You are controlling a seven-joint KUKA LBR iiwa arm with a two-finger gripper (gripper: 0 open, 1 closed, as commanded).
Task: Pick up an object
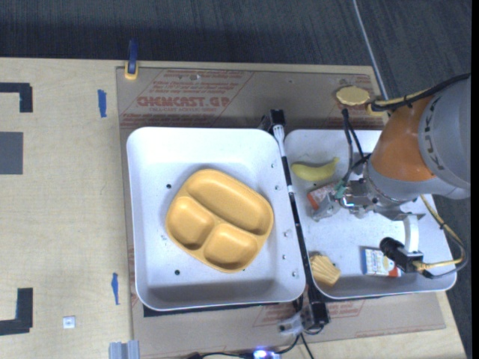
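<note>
The gripper (329, 199) is low in the right bin (352, 271), reaching in from the right under the grey arm (449, 144) with its orange band (400, 148). Its tip sits at a small crumpled packet (320, 198) with red and silvery patches, near the bin's left wall; the view is too cluttered there to tell whether it has hold of the packet. Just behind the tip, toward the far wall, a yellow banana (314, 170) lies on its side, close to the packet but apart from it. In the near left corner of the same bin rests a tan ridged piece, like a small waffle or biscuit (324, 268). Toward the near right side lies a small flat blue and white package (373, 260), partly covered by a black fitting (397, 253) on the arm's cabling. The left bin (150, 200) holds a large yellow three-compartment tray (218, 219), lying tilted across the middle of the bin floor, well apart from the gripper. Both bins stand side by side on a brown cardboard sheet (194, 96) on the pale wooden bench (52, 223).
</note>
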